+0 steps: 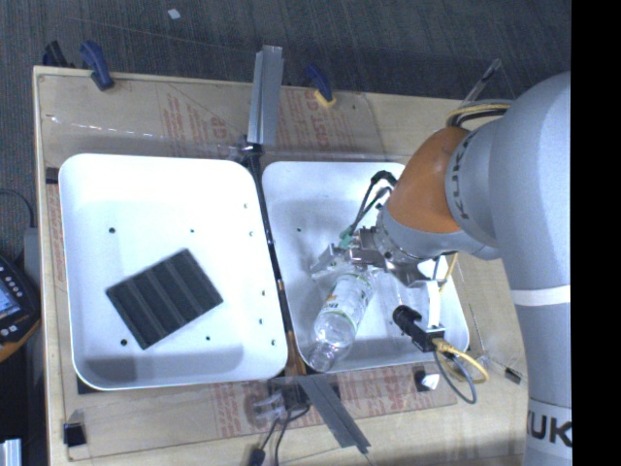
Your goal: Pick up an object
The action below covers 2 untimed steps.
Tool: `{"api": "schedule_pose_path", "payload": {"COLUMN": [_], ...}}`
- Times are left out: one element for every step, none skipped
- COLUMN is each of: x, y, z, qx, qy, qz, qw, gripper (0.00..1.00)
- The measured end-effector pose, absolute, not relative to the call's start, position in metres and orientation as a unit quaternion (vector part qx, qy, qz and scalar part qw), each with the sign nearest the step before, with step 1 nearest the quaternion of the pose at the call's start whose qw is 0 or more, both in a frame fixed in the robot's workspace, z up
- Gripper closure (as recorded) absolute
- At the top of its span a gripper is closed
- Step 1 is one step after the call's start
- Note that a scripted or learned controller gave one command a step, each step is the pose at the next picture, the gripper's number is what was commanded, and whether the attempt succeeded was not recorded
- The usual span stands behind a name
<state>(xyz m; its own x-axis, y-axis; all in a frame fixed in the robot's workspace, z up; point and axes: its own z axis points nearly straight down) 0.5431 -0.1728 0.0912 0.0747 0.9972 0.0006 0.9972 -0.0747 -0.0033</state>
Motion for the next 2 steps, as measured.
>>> {"api": "schedule_pose_path", "payload": {"x": [0.543, 0.584], "y": [-0.109, -0.154], "z": [0.094, 0.113], "qx": [-0.688, -0.679], "qy": [-0.726, -0.734], "qz": [0.0052, 0.0004], "qw": [-0.01, 0.001], "gripper": [0.0, 0.0]}}
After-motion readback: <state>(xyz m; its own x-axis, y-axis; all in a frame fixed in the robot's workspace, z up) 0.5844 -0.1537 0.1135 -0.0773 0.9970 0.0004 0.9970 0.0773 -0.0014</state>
